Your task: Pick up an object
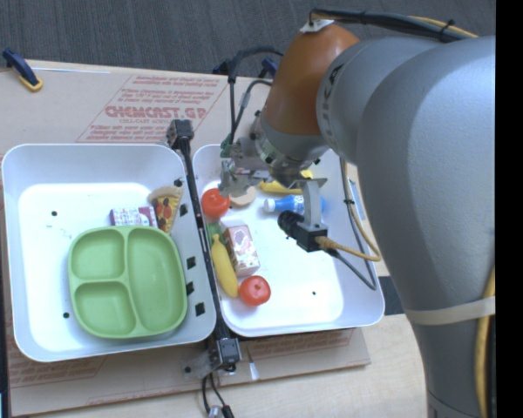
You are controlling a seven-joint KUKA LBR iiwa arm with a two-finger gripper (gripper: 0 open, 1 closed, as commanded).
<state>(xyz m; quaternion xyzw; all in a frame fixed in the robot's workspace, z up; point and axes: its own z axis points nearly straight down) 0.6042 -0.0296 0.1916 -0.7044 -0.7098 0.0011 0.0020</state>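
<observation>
Down in the right-hand bin (353, 299), near the middle of the frame, the toys lie bunched along the left wall. A red tomato (214, 203) sits toward the upper left of that bin, with a pale round piece (242, 198) just beside it on the right. Below them a small pink-and-white carton (241, 247) lies tilted, a yellow banana (223, 268) runs lengthwise along the bin's left wall just beside it, and a second red tomato (254, 291) rests near the banana's lower end. A blue and white object (288, 204) lies right of the pale piece, and something yellow (275, 185) peeks out just above it.

Looming from the right, the grey arm (418, 146) with its orange band (301, 77) bends over the top of this bin. Its gripper (237, 171) hangs just above the pale piece and the upper tomato; from where I stand I cannot tell whether it is released or clenched, and nothing is plainly caught in it.

Over on the left, the other bin (35, 181) carries a green divided plate (126, 279), with a small purple-and-white packet (129, 217) and an orange snack pouch (166, 207) just above the plate. Both bins sit on a printed cardboard sheet (113, 103).
</observation>
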